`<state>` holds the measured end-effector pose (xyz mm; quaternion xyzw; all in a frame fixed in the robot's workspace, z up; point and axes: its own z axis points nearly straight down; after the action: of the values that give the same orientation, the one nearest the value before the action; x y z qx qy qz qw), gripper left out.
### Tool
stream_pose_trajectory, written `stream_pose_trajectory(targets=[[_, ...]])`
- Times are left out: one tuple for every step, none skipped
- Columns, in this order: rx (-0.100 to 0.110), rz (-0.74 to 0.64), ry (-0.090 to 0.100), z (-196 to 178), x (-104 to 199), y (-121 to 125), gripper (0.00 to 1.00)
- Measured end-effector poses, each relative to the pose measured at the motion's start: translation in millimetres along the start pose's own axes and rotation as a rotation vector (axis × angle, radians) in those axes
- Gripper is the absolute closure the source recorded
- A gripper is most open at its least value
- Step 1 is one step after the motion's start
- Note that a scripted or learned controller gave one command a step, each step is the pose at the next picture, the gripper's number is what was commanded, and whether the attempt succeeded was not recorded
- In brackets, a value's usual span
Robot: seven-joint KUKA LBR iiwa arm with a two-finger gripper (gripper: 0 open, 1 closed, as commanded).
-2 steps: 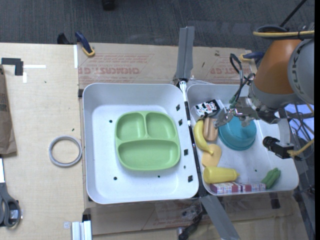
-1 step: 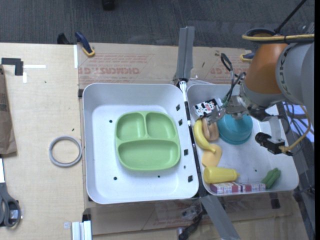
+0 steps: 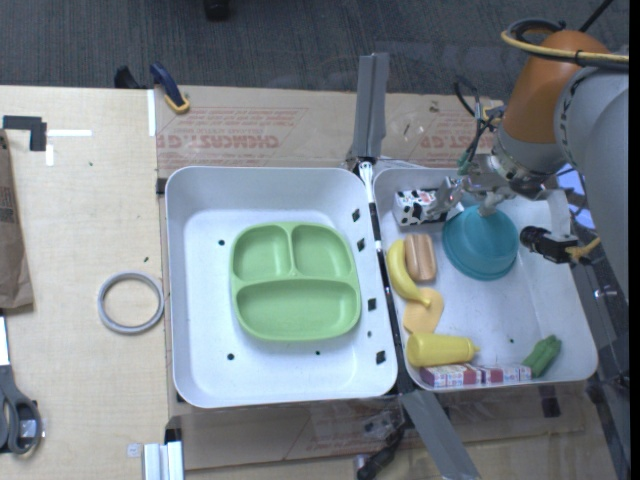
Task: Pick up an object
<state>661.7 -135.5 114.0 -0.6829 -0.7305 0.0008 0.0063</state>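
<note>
My gripper (image 3: 468, 194) hangs over the back of the right bin (image 3: 560, 313), just above the far rim of an upturned blue bowl (image 3: 482, 246). A small black-and-white cow-patterned toy (image 3: 413, 205) lies to its left. Further forward in that bin are a hot dog (image 3: 422, 256), a banana (image 3: 399, 273), a pale yellow piece (image 3: 424, 314), a yellow bottle (image 3: 440, 349), a pink and white box (image 3: 472, 375) and a green vegetable (image 3: 542, 355). Nothing shows as held.
The left bin (image 3: 190, 268) holds a green divided plate (image 3: 295, 280). On the bench to the left lie a tape ring (image 3: 130, 301), scissors (image 3: 16, 423) and a brown bag (image 3: 12, 238). A blue clamp (image 3: 170, 87) sits at the back.
</note>
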Motion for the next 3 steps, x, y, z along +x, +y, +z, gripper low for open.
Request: stream_pose_trajectory(targets=[[-0.010,-0.095,-0.016,-1.4,2.5,1.0,0.00],[-0.038,-0.078,-0.014,-0.4,-31.3,-13.9,0.00],[-0.006,-0.051,-0.008,-1.1,-32.7,-1.6,0.00]])
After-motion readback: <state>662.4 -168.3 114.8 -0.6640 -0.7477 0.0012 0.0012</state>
